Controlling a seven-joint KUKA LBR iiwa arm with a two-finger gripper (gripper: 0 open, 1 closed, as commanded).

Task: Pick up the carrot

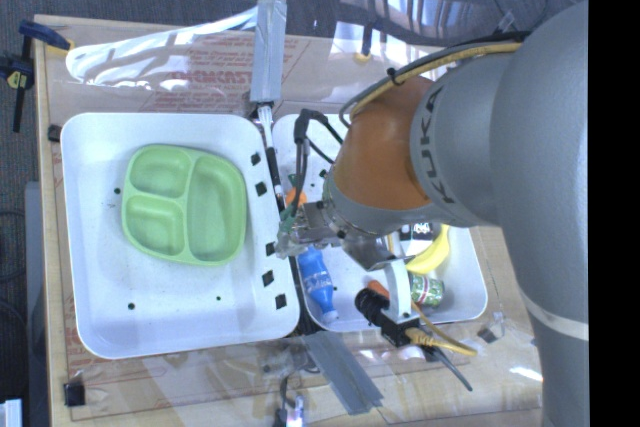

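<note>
Carrot (pixel 292 198) lies at the left edge of the right bin (pixel 470 300), under the arm (pixel 450 145), beside a blue bottle (pixel 318 281); the gripper's state cannot be told.

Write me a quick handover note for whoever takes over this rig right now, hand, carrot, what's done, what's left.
Hand: low in the right bin at its left wall, mostly hidden by the wrist; grip state unreadable.
Carrot: a small orange bit shows just above the hand; not seen held.
Nearby: blue bottle, banana, can.
Left bin holds the green divided plate.
Done: arm positioned over the carrot area. Left: confirm grasp, lift.
</note>
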